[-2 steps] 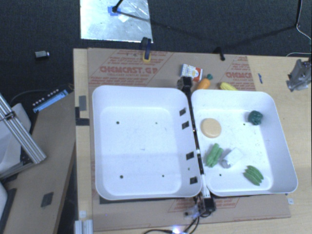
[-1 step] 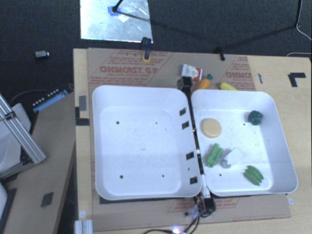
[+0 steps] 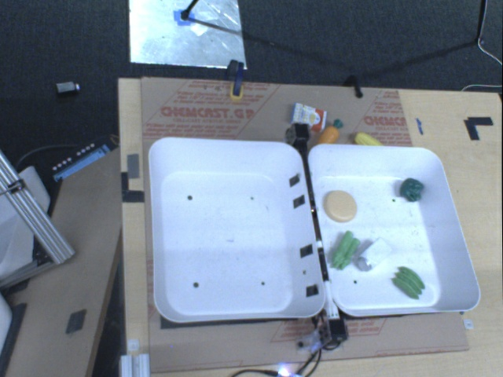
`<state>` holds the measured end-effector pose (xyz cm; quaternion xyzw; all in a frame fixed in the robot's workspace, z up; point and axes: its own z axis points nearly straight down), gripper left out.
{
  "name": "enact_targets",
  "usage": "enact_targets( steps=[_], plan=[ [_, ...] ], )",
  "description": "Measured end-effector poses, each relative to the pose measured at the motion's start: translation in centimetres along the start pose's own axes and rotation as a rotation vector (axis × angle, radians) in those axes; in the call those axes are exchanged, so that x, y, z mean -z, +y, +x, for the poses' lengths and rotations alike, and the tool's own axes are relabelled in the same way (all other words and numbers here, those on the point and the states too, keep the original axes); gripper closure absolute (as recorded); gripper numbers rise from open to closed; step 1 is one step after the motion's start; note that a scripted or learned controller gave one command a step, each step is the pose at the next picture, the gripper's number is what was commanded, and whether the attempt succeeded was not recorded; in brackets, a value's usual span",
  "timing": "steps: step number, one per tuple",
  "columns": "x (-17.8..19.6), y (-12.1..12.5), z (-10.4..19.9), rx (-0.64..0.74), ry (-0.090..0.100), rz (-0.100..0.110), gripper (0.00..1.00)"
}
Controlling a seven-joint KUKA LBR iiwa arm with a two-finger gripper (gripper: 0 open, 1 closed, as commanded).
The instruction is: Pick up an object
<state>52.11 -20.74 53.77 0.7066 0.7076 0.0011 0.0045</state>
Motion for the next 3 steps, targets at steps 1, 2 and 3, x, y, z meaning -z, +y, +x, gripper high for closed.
enact_targets(
  steps=[1, 2, 3],
  plan=[
    [-0.2, -3.6, 2.2, 0.003, 0.004, 0.005, 1.0],
    [-4.6, -3.4, 6.5, 0.006, 0.006, 0.009, 1.0],
    [0.0, 0.0, 5.5, 0.003, 0.001, -0.001, 1.0]
  ],
)
